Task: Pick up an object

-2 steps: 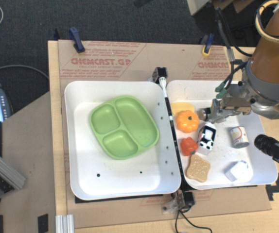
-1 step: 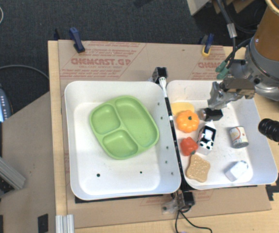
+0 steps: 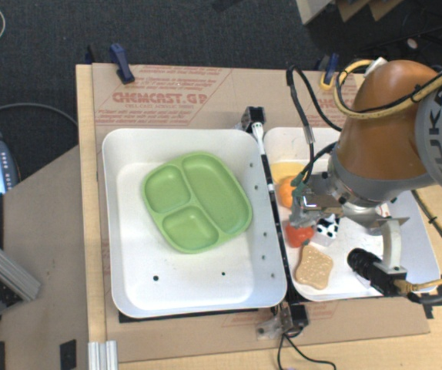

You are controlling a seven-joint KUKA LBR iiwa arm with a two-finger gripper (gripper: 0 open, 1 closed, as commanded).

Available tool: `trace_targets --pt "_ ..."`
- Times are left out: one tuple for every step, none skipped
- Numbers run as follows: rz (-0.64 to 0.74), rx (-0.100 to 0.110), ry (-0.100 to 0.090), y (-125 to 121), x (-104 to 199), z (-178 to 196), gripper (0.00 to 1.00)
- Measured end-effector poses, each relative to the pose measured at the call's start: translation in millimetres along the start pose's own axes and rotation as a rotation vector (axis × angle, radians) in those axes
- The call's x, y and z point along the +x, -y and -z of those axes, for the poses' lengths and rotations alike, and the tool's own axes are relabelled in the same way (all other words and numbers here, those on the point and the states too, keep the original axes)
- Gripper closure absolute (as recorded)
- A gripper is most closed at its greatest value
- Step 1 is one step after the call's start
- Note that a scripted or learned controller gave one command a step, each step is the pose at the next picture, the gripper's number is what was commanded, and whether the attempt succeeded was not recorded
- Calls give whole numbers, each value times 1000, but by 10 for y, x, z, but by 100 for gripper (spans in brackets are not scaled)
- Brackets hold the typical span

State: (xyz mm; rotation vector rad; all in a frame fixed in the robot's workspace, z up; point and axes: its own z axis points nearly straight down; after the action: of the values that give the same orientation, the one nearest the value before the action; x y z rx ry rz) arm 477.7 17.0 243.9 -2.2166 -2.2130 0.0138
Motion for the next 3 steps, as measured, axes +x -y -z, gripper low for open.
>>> trace_targets --pt "0 -19 1 -11 -260 809 100" --pt "7 -16 -1 -5 262 1044 100" --pt "3 -16 1 -8 237 1136 100"
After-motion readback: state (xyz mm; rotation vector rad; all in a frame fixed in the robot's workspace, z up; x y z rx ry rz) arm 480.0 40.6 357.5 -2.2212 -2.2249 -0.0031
